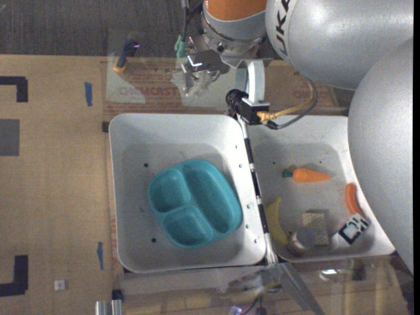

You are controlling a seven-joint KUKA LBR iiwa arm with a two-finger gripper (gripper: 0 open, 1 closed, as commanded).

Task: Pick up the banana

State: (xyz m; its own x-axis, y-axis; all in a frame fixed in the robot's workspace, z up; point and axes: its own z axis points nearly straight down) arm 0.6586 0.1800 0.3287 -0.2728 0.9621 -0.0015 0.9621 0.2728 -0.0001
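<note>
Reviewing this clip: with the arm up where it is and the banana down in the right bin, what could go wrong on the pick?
1. The banana lies close against the right bin's left wall, so one side of the claw may strike the wall or the divider.
2. A grey block and a rounded object sit right beside the banana's lower end; the claw could nudge or grab them instead.
3. The claw is beyond the bins' far edge, so it has a long way to travel.

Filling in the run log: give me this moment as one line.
arm: hand above bench beyond the bins | banana: right bin, near left wall, untouched | left bin: teal plate | pick: not yet begun
</note>
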